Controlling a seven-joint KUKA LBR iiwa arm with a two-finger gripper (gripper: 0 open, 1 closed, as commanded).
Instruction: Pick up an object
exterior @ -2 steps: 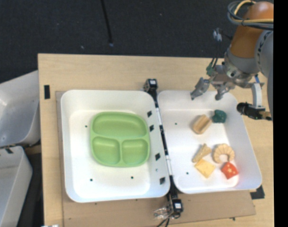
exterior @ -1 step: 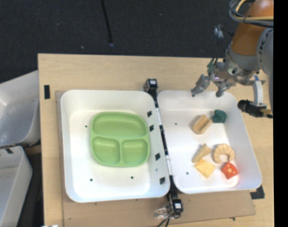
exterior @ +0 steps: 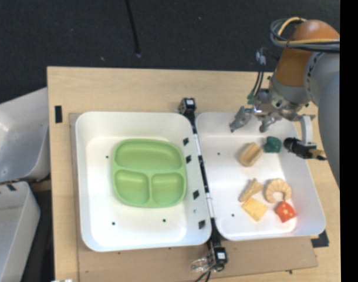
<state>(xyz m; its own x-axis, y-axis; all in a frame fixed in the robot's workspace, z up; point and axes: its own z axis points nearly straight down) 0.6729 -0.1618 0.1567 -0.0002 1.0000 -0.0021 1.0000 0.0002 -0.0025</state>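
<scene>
our hand [exterior: 252,120] hovers, fingers spread apart and holding nothing, at the back of the right white plastic bin [exterior: 223,216]. the tan oblong bread-like piece [exterior: 249,154] lies near; we should centre over it before descending.

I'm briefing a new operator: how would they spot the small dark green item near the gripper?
Look in the right bin, at its far end below the gripper. The green piece lies just right of the tan bread roll. It is the only dark green item there; its neighbours are tan, yellow or red.
</scene>
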